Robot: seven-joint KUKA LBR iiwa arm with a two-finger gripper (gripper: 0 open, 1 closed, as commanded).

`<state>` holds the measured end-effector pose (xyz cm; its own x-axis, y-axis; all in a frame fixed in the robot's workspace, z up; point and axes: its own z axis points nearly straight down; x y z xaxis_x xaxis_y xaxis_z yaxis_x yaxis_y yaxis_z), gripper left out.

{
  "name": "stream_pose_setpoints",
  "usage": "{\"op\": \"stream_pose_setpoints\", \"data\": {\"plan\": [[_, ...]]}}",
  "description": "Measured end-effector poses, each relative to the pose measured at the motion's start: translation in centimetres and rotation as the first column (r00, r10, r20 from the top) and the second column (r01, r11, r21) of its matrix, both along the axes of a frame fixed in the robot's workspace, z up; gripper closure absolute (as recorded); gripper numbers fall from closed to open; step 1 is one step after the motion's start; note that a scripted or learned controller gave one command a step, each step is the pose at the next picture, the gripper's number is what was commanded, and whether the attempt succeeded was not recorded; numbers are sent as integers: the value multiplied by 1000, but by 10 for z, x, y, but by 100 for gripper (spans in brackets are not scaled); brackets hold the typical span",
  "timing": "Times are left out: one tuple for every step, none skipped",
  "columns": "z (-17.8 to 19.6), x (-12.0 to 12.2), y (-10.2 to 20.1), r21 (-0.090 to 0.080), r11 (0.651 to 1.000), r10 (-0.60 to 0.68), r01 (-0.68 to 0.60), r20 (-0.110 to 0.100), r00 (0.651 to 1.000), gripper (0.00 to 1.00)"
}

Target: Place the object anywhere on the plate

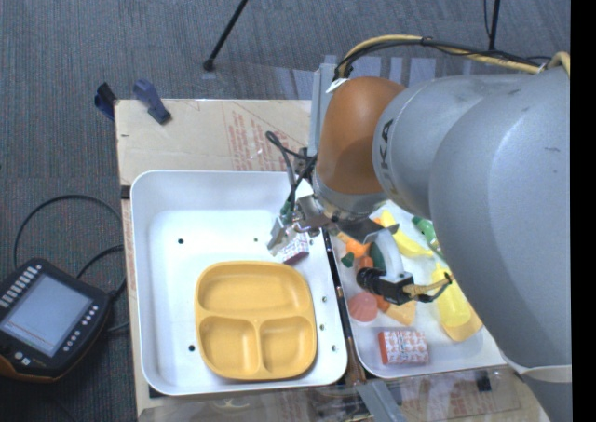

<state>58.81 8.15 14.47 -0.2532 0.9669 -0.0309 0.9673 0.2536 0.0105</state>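
The tool (291, 232) hangs over the left bin (158, 224), close to that bin's right wall and just off the plate's rim toward one o'clock. Its fingers point down and slightly left, and a small object (296, 248) with a white-and-dark-red look sits at their tips; the fingers appear closed on it, though the tool's own body hides much of the contact. The object is above the bin floor beside the plate, not over any of its compartments.

The plate (255, 319) is yellow, rounded-square, with one wide compartment along its twelve o'clock side and two smaller ones along its six o'clock side. It lies flat in the lower right part of the left bin, its right edge near the bin wall.

The arm (484, 197), grey with an orange band (358, 141), comes in from three o'clock and covers most of the right bin (424, 369). In what shows of that bin lie a red-and-white packet (403, 347) at six o'clock, a yellow item (456, 313) at four o'clock, and a cluster of orange, red and green pieces (368, 294) near the dividing wall.

Both bins rest on the table (205, 136), and a handheld pendant with a screen (47, 313) lies on the floor at nine o'clock.
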Motion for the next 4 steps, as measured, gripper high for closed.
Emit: {"op": "stream_pose_setpoints", "data": {"plan": [[0, 0, -1, -2, 1000, 31, -31, -2, 1000, 0], [-1, 0, -3, -5, 995, 103, -103, -6, 995, 0], [45, -5, -31, 26, 984, 177, -177, -15, 984, 0], [44, 55, 72, 28, 884, 467, -466, -18, 884, 0]]}}
